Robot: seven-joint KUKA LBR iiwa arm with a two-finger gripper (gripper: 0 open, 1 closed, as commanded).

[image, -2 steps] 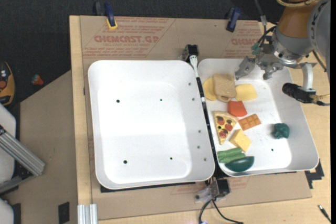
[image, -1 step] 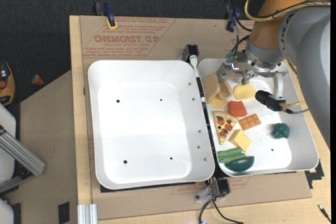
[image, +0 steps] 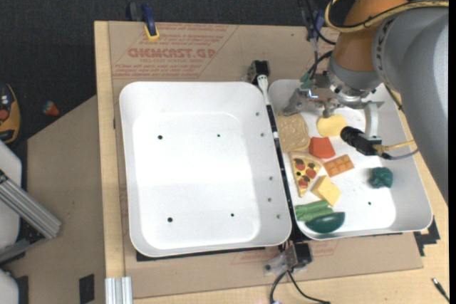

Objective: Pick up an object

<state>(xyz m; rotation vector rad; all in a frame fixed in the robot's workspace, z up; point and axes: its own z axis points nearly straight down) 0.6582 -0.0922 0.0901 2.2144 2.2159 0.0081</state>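
"CHEMCAST G.P" printed red, brown board

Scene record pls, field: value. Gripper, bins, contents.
gripper: above far end of right bin
held: cannot tell
right bin contents: tan cracker, yellow piece, red block, pizza slice, orange waffle, yellow wedge, green strip, dark green piece, teal lump
nearest to gripper: yellow piece
left bin: side by side with right bin

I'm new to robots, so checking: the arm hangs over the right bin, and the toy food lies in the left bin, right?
Not quite. The camera view shows the toy food in the right bin, the same bin the arm hangs over.
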